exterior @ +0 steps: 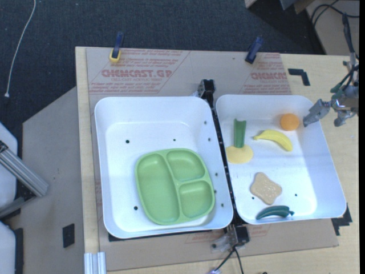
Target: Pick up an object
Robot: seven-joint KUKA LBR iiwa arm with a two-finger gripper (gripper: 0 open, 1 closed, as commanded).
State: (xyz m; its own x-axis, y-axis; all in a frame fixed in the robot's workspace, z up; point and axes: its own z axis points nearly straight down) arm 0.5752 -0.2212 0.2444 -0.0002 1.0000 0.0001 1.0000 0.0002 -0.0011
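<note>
Orange ball (290, 121) sits in the right bin's (325, 153) far corner, nearest the gripper (317, 113), which hovers at the bin's right rim; we cannot tell how its jaws stand. We judge the ball light, smooth and prone to roll, so take it across its middle. Banana (275, 138) looks like stiff plastic, best pinched across its narrow body. Toast (266, 188) lies flat, hard to get under. White bin floors look slick. Left bin (114, 119) holds a green tray (174, 184). Bench is cardboard-topped (188, 73), dark carpet (57, 16) around.

Right bin (325, 170): orange ball (289, 121), banana (274, 140), green-yellow piece (239, 144), toast-like slab (266, 188), green pepper, perhaps (274, 212).
</note>
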